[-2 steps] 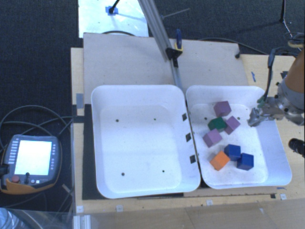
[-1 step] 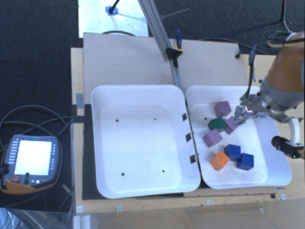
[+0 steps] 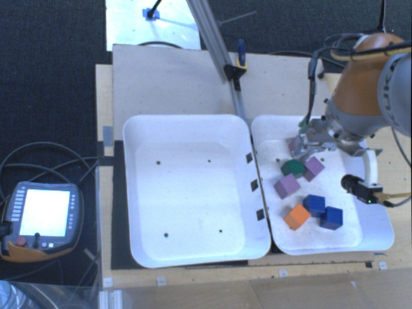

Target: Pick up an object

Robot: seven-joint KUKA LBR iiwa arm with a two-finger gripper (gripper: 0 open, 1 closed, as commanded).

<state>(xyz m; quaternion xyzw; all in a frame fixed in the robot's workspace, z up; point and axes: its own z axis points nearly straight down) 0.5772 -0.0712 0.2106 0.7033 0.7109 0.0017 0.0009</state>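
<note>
The right bin (image 3: 380,234) holds several small blocks: a green one (image 3: 293,167), two purple ones (image 3: 313,168) (image 3: 287,185), an orange one (image 3: 297,216) and two blue ones (image 3: 314,204) (image 3: 332,217). My gripper (image 3: 302,145) hangs low over the bin's back part, just above and behind the green block. A small mauve shape (image 3: 294,143) shows at the gripper's left side; I cannot tell whether it is a block or part of the tool. The grey and orange arm (image 3: 364,89) covers the bin's back right corner.
The left bin (image 3: 187,192) lies beside the right one, sharing a middle rim. A slanted metal pole (image 3: 212,34) crosses the back of the bench. A teach pendant (image 3: 42,221) with cables lies on the floor at far left.
</note>
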